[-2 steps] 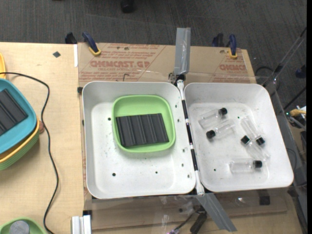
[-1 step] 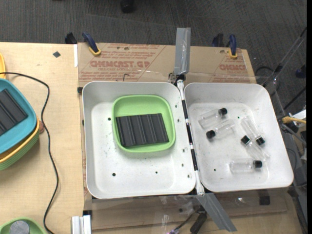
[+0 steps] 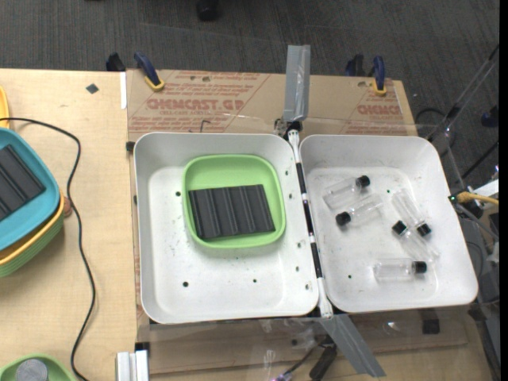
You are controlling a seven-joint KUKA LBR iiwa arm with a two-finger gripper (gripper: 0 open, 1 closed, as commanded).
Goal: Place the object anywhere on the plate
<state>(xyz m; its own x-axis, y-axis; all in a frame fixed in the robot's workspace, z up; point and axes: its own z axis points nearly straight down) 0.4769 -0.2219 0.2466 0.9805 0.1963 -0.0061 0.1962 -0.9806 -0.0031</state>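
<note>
Across the right-hand shallow white bin [image 3: 452, 284], five small clear plastic vials with black caps lie scattered on their sides on the scuffed floor. One vial [image 3: 350, 187] lies toward the bin's far left, its cap pointing up and right. A second [image 3: 359, 212] lies just below it, cap at the lower left end. Two more lie close together near the bin's middle right: one [image 3: 405, 210] slants down to a cap at its near end, the other [image 3: 425, 238] lies just beside it. The fifth vial [image 3: 399, 271] lies alone near the front wall, cap to the right. Each body is see-through and hard to trace against the white plastic; the dark caps mark them out.

Beside it, the left-hand white bin [image 3: 159, 284] holds a light green square plate with rounded corners [image 3: 198, 173], set toward the far side. A dark grey ribbed rectangular pad [image 3: 234, 211] lies flat on the plate, slightly skewed. All five vials are well apart from the plate, with the two bins' adjoining walls between.

Both bins rest on a brown printed cardboard sheet [image 3: 206, 98], clamped at the back by two blue-and-orange clamps [image 3: 148, 70]. A black cable [image 3: 79, 213] trails over the pale wooden bench [image 3: 48, 316] on the left.
</note>
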